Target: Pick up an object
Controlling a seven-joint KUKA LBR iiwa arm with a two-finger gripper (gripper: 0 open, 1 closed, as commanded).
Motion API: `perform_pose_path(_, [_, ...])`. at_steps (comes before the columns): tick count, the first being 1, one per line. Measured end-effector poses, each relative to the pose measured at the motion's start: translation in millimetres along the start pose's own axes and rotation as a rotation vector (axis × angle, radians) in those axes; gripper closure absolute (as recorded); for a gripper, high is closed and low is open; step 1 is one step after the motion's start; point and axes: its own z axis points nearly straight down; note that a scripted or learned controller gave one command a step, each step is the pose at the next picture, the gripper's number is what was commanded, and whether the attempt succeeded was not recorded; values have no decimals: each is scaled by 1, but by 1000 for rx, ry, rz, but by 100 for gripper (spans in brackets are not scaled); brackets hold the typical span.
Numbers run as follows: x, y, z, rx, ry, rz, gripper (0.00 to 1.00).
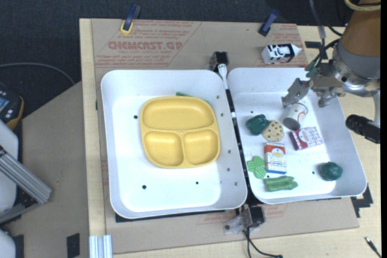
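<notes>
Gripper: you had the gripper (300, 101) low over the right bin (351, 154), near its upper middle; you could not tell whether it was released or clenched.
Objects: below it lay a dark green lump (257, 124), a spotted cookie (273, 130), a red packet (307, 138), a small carton (275, 158), green pieces (278, 183) and a green ball (331, 171).
Left bin: the left bin (121, 130) held a yellow tray (179, 131).

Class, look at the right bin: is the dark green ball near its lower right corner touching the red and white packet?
Apart. The camera view shows bare white bin floor between the dark green ball and the red and white packet.
</notes>
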Motion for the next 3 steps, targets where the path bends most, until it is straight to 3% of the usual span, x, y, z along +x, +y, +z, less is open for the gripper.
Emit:
perform_pose_path(1, [0,2,-8,-14,-2,-2,0])
perform_pose_path(2, [5,-5,52,-7,0,-2,0])
perform_pose_path(3, [11,-4,110,-12,2,-2,0])
